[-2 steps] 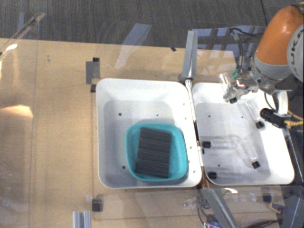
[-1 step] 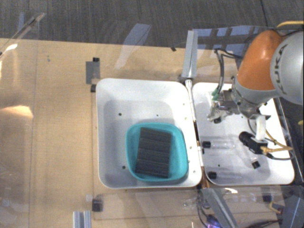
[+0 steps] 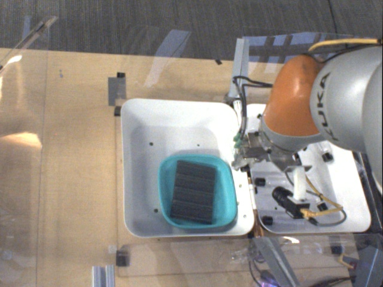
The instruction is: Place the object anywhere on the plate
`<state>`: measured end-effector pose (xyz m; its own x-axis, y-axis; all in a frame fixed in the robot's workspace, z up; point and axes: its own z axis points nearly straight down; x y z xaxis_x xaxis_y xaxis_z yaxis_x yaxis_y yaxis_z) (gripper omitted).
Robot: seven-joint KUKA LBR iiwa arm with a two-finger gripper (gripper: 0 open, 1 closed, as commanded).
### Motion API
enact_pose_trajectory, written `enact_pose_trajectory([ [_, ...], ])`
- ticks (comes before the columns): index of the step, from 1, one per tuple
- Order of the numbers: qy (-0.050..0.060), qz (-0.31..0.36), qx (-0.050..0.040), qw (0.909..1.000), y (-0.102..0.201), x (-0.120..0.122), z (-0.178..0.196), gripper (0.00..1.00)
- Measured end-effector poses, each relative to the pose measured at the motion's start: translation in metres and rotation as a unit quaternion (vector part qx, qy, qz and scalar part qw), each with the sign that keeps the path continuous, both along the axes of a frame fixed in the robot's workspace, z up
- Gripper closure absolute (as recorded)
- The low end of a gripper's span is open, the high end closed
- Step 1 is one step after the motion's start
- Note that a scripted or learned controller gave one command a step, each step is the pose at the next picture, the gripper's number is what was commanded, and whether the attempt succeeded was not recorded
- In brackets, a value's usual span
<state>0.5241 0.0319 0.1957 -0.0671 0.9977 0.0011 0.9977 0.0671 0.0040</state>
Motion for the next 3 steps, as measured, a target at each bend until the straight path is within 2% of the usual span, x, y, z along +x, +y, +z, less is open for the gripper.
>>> enact_pose_trajectory([
  [1, 0.0, -0.001, 0.0, 1.0, 0.0, 0.0, 0.0, 0.0],
  [2, -0.003, -0.077, -0.0004, 0.997, -0.063, -0.017, 0.101, 0.0],
  [3, -0.006, -0.073, -0.0007, 0.9973, -0.062, -0.015, 0.112, 1.0],
])
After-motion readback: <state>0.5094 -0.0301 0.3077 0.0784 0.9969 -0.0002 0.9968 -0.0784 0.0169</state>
